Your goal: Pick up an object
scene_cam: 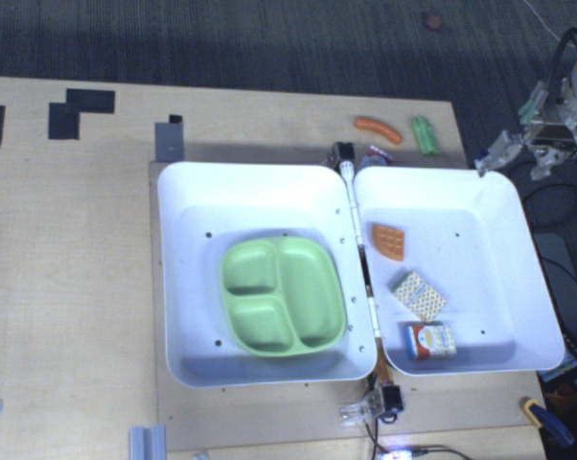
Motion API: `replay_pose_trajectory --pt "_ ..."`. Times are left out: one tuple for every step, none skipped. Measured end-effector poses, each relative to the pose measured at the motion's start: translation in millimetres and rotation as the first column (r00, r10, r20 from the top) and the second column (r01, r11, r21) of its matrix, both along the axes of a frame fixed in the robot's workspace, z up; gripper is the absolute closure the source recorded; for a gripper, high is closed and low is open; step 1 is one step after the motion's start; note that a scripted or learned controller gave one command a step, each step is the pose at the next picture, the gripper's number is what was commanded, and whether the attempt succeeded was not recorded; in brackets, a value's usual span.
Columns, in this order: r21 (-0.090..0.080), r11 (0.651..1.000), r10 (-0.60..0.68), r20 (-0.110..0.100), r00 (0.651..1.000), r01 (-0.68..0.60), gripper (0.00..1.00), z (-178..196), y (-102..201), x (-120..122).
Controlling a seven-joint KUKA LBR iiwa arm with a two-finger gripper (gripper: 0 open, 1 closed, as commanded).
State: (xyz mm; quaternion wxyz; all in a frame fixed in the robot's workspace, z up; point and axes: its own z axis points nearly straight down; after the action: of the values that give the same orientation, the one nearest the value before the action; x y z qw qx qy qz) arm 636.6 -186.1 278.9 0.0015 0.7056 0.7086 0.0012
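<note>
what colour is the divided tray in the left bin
Pale green divided plastic tray, clearest in the camera view.

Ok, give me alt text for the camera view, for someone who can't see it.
Two white bins sit side by side: the left bin holds a green divided tray; the right bin holds an orange waffle piece, a patterned packet and a small carton. The gripper hangs at the upper right.

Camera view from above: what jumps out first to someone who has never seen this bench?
The green divided tray in the left white bin catches the eye first. In the right white bin lie an orange waffle-like piece, a patterned packet and a small red and blue carton. The pincer sits at that bin's far right corner.
</note>
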Motion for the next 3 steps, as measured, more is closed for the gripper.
replay_pose_trajectory --pt "0.0 1.0 0.002 0.003 1.0 -0.002 0.0 -193.2 28.5 20.2" --pt "0.002 1.0 0.002 -0.002 1.0 -0.002 0.0 -183.9 99.2 -49.0" --pt "-0.001 1.0 -0.003 0.006 1.0 0.003 0.0 -191.8 91.4 -113.7"
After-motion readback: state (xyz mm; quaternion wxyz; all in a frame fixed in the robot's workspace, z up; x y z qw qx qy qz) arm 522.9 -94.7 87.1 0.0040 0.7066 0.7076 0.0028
